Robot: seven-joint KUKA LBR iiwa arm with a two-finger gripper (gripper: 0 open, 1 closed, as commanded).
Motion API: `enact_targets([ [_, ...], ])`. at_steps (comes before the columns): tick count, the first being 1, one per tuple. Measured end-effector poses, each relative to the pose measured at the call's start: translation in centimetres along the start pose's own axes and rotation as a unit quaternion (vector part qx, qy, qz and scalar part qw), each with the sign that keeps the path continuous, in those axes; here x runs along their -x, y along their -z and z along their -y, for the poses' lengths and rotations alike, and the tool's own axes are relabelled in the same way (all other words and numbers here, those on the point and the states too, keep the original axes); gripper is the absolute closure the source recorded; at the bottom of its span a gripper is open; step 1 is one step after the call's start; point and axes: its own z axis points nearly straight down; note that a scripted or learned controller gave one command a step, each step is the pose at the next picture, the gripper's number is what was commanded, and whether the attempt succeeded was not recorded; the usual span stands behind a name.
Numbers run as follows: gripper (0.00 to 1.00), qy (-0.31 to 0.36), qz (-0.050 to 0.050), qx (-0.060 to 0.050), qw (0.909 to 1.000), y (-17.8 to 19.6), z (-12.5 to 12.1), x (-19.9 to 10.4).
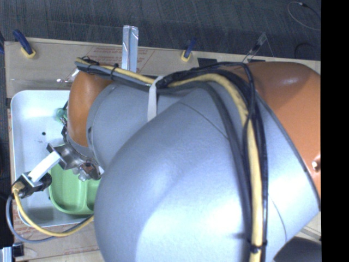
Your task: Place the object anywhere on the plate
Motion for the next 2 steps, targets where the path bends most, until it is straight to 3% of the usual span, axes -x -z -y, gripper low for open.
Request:
enact_targets([
  [1,1.0,0.003,-0.004,0.001,1.0,15.3,-2.7,1.5],
  [2,1.0,-0.025,-0.003,0.001,0.9997,17.2,-3.6,-3.4],
])
